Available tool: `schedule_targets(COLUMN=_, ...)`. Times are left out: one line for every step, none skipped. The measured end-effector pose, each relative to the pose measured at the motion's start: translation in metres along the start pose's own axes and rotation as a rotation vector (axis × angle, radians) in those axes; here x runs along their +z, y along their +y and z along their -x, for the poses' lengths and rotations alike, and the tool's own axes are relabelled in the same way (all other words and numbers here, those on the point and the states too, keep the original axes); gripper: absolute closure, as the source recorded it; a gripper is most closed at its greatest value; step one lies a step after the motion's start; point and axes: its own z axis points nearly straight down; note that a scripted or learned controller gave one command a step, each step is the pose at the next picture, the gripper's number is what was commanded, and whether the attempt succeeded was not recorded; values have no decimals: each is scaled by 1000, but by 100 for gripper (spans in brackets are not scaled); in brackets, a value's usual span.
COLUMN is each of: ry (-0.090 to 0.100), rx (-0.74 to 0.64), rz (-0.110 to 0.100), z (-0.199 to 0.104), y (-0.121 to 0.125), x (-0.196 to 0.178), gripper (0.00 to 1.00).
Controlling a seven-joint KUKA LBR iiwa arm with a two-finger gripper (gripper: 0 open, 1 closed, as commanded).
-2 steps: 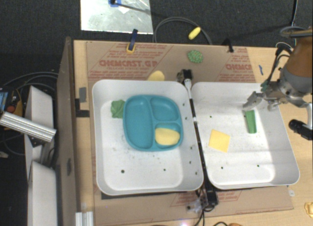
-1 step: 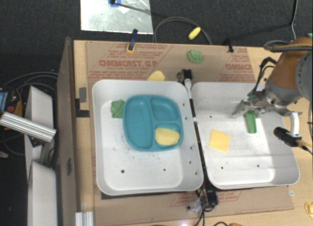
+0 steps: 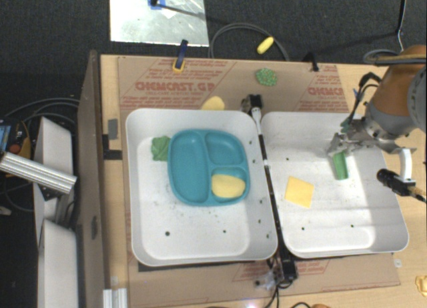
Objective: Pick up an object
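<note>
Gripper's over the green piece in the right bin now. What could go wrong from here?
The gripper sits at the top end of the green piece, not its middle, so a grasp may slip or tip it. The yellow block lies nearby and might get nudged.

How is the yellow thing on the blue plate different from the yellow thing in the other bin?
The yellow lump is rounded; the yellow square is flat with corners. The lump sits in a compartment of the blue plate in the left bin; the square lies on the right bin floor. Both are yellow.
</note>
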Motion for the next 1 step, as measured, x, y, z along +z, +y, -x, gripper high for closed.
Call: schedule_targets(ry=4, rx=-4, rz=-4, z=-94, y=1, x=-20, gripper=100)
